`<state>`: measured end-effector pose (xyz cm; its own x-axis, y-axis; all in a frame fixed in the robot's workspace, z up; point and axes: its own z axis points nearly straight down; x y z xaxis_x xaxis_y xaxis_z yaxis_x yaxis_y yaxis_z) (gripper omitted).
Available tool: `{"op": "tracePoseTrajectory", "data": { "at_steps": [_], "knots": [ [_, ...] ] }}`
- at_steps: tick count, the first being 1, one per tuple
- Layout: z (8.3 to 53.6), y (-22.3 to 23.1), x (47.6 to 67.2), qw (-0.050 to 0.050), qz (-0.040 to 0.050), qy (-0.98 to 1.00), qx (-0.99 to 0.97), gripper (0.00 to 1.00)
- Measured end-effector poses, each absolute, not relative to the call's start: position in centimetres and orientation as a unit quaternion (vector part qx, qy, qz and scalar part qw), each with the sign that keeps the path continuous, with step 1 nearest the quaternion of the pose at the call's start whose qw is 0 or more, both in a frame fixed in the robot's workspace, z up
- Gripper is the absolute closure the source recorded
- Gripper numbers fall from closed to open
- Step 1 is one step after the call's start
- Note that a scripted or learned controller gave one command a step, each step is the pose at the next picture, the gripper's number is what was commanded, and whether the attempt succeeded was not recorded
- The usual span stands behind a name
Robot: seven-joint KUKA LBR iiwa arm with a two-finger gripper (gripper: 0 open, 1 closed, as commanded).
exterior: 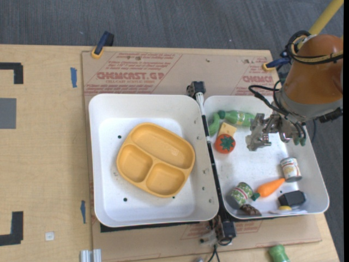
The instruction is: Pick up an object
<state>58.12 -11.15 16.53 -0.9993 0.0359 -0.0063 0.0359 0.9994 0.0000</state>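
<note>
My gripper (pixel 260 141) hangs over the upper middle of the right bin (pixel 316 171), open, with nothing between its fingers. Left of it lie a red tomato (pixel 224 143), a yellow cheese wedge (pixel 227 130) and a green bottle (pixel 235 117) on its side. Toward the bin's front sit a small labelled can (pixel 290 169), an orange carrot (pixel 270 188), a black block (pixel 292 199), a green tin (pixel 242 192) on its side and a dark bunch of grapes (pixel 251 209).
The left bin (pixel 103 195) holds a yellow three-part plate (pixel 155 160). A black bracket (pixel 196 88) stands at the bins' shared far corner. Clamps (pixel 102 42) grip the cardboard's far edge. A green item (pixel 278 251) lies off the board at the front right.
</note>
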Motion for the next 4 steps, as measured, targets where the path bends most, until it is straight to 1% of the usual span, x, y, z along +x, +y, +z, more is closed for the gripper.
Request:
{"op": "tracePoseTrajectory", "data": {
  "at_steps": [1,2,3,4],
  "knots": [
    [16.5,-11.1,58.1,0.003,0.0002,1.000,0.018,0.00],
    [14.4,-14.4,54.2,0.001,0.0002,0.999,0.033,0.00],
    [8.5,-21.7,48.5,0.000,0.0002,0.996,0.092,0.00],
    [9.6,-21.7,48.6,0.003,0.0000,0.996,0.092,1.00]
  ]
}}
